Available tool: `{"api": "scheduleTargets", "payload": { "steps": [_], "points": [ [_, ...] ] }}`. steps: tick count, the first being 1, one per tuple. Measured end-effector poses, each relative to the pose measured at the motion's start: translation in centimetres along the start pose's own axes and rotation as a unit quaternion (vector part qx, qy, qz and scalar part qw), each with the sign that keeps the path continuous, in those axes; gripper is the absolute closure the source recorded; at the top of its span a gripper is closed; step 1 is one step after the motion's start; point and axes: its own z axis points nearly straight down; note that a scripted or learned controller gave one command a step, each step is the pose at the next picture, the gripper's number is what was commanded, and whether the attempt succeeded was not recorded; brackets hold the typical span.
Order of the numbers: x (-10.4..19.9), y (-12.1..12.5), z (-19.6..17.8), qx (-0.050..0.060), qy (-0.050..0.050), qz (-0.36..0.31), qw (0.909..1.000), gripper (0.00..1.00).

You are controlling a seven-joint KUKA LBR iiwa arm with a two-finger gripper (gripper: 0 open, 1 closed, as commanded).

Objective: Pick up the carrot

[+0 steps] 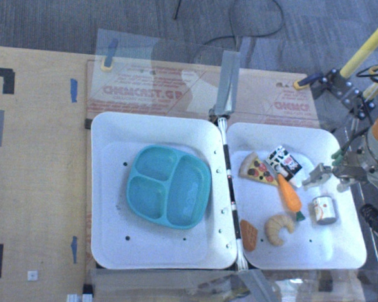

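The camera view looks down on two shallow white plastic bins: the left bin [102,238] carries a turquoise three-compartment plate [169,186], and the right bin [343,251] holds the toys. The orange toy carrot with a green stub end [290,196] lies near the middle of the right bin, slanting from upper left to lower right, green end toward the lower right. Its upper tip sits just beside a triangular toy pizza slice [259,168] and a black-and-white patterned carton [284,161]; a tan toy croissant [279,228] lies just below it, a small silver can with a red label [323,209] is near its right, and a flat brown cracker-like piece [249,235] rests by the bin's left wall. The grey two-finger gripper [334,173] hangs over the right side of this bin, up and to the right of the carrot and apart from it; whether its fingers are spread or closed I cannot tell, and nothing is seen held. To do the approach well, it would seem wise to move left and down over the carrot's mid-length, turn the fingers across its narrow width, and descend where the croissant and the can leave room, avoiding the crowded upper tip.
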Motion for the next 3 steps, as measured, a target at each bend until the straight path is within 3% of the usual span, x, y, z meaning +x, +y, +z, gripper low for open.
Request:
{"api": "scheduleTargets", "payload": {
  "steps": [1,2,3],
  "points": [
    [1.5,0.9,11.8,-0.004,-0.001,-0.11,0.9939,0.0],
    [1.0,1.0,10.8,-0.007,-0.003,-0.105,0.9945,1.0],
    [6.9,-1.3,0.7,-0.001,-0.001,-0.151,0.9885,1.0]
  ]
}}
